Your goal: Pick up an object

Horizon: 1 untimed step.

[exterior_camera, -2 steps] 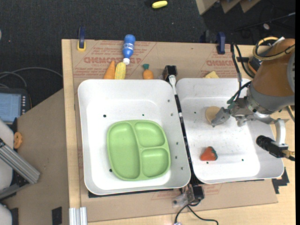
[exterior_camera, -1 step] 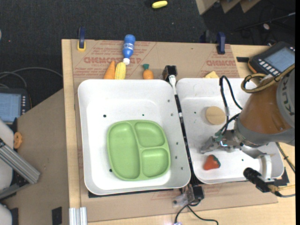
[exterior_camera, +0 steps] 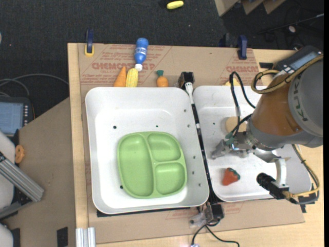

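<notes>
Arm's orange band and grey body cover much of right bin (exterior_camera: 216, 189). Gripper (exterior_camera: 224, 149) low in that bin, grey fingers splayed apart, nothing btwn them. Pale round obj (exterior_camera: 231, 123) just above gripper, partly hidden, can't ID. Red strawberry toy (exterior_camera: 230, 176), green top, lies on bin floor below gripper, near, not touching. Left bin (exterior_camera: 103, 107) holds green divided plate (exterior_camera: 151, 163).
</notes>
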Each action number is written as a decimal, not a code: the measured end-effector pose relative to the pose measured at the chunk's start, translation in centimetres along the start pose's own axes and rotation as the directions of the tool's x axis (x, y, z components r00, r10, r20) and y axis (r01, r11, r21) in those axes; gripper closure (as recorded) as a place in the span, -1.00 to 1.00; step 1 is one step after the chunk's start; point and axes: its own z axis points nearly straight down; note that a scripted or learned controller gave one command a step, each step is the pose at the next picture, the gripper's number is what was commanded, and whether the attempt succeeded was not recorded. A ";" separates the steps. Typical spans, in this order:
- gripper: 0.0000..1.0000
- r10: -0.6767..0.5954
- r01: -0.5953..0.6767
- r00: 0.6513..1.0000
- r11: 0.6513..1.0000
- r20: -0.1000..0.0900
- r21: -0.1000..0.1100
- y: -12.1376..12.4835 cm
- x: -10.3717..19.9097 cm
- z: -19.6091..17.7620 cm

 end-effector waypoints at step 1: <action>-1.00 0.009 -0.009 1.000 1.000 -0.001 0.008 -3.7 -6.0 0.0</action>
